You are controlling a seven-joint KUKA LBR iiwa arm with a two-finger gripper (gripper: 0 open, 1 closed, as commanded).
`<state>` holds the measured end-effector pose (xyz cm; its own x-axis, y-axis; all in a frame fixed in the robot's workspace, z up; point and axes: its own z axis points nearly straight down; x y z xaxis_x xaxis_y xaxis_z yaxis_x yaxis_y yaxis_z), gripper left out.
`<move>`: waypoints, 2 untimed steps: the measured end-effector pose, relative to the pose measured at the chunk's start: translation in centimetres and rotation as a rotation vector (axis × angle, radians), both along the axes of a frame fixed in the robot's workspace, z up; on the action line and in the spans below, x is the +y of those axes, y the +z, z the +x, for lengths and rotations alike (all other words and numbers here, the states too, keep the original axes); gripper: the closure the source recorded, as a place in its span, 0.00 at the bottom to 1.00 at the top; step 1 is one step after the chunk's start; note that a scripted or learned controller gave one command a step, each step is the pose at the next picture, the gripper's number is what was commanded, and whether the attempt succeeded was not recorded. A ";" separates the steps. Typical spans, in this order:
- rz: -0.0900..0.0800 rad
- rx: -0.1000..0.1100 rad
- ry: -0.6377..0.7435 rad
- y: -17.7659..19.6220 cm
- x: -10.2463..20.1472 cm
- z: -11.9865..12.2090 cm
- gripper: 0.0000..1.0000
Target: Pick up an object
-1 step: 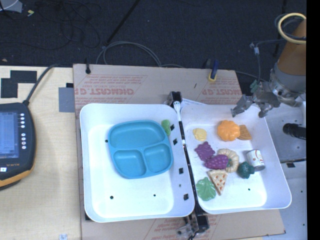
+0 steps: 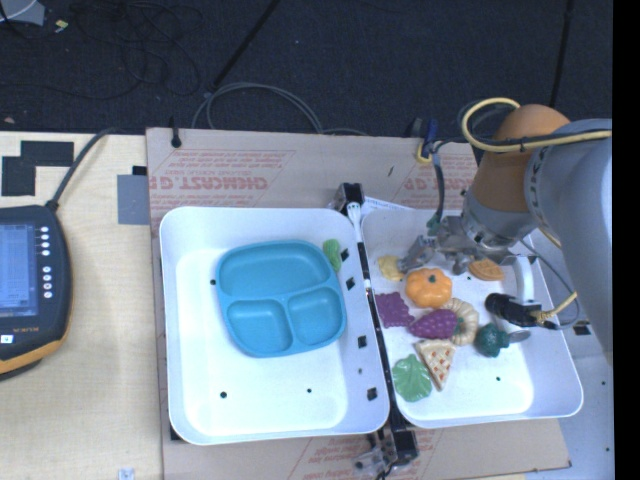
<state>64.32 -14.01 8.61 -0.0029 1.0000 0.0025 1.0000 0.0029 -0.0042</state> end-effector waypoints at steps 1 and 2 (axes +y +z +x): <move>0.000 0.003 -0.003 0.1 4.1 -5.4 0.00; -0.001 0.002 -0.007 1.1 3.9 -5.3 1.00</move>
